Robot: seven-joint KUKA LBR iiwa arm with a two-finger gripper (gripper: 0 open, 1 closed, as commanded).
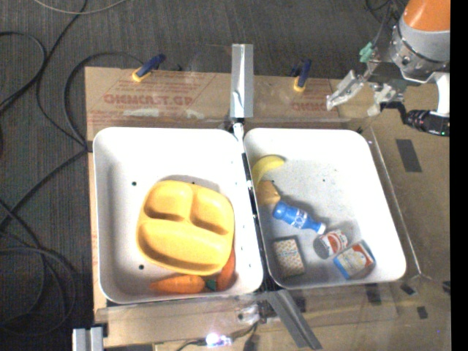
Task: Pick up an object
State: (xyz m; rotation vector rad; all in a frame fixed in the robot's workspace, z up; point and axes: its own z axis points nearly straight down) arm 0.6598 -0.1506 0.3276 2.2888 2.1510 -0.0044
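The arm [428,6] enters at about 1 o'clock, cut off by the top and right edges, so just the orange band and grey wrist show. Its gripper [360,93] hangs above the bench beyond the right bin's far rim, outside both bins. One pale finger [344,93] juts toward 8 o'clock and a second shape sits beside it with a gap between, so the fingers look spread, with nothing between them.

In the left bin [110,196], a yellow tray [188,224] lies upside down and hides most of what is under it. An orange carrot [178,284] pokes out at the tray's 6 o'clock edge, another orange piece [227,270] at 5 o'clock, and a small dark green bit between them is too small to make out.

In the right bin [365,189], a banana [265,167] lies against the left wall at 10 o'clock, with a brownish thing [268,193] just below it, hard to name. A blue bottle [297,217] lies tilted near the centre. Toward 6 o'clock sit a small patterned packet [288,255], a can [331,243] on its side and a blue and white pack [355,259], the last two touching.

The right bin's far half and right side are open floor. The left bin has free floor along its left and far sides.
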